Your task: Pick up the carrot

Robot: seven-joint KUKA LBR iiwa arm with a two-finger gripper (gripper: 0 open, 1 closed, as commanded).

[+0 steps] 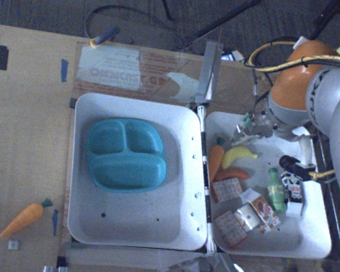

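Could not judge the end effector's (pixel 250 129) opening, nor any hold. Found the carrot (pixel 215 161) just below-left of it, against the bin (pixel 317 245) wall, beside a banana (pixel 240 154). Needed, by judgement, a descent squared across the carrot's width, clear of banana and wall. Spotted a second carrot (pixel 22 218) far left on the desk (pixel 20 143). Failed to read the cardboard's (pixel 122 76) red print.

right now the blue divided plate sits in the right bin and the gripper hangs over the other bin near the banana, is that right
Not quite: the camera view shows the blue divided plate in the left bin, not the right one. The rest holds: the gripper hangs over the other bin, close to the banana.
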